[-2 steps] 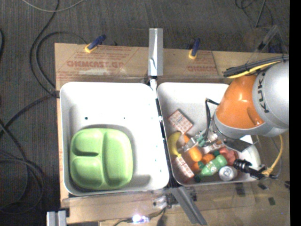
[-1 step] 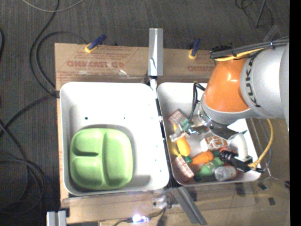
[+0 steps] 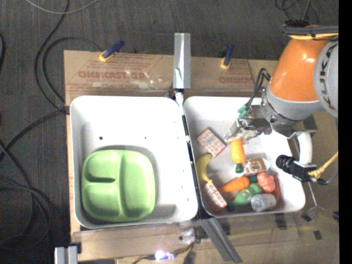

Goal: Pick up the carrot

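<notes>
The gripper [image 3: 246, 126] hangs over the right bin [image 3: 217, 110], above a yellow-orange bottle [image 3: 237, 150]; whether it is spread or pressed together, I cannot tell. The carrot [image 3: 235, 185] lies lower in that bin, beside a banana [image 3: 203, 167]. A green tray [image 3: 118, 185] sits in the left bin [image 3: 124, 106].

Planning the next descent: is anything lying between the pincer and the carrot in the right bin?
Yes. The pincer sits over a yellow-orange bottle, which lies between it and the carrot lower down in the bin. The carrot is also crowded: a banana to the picture's left, green and pink toys on its other side.
</notes>
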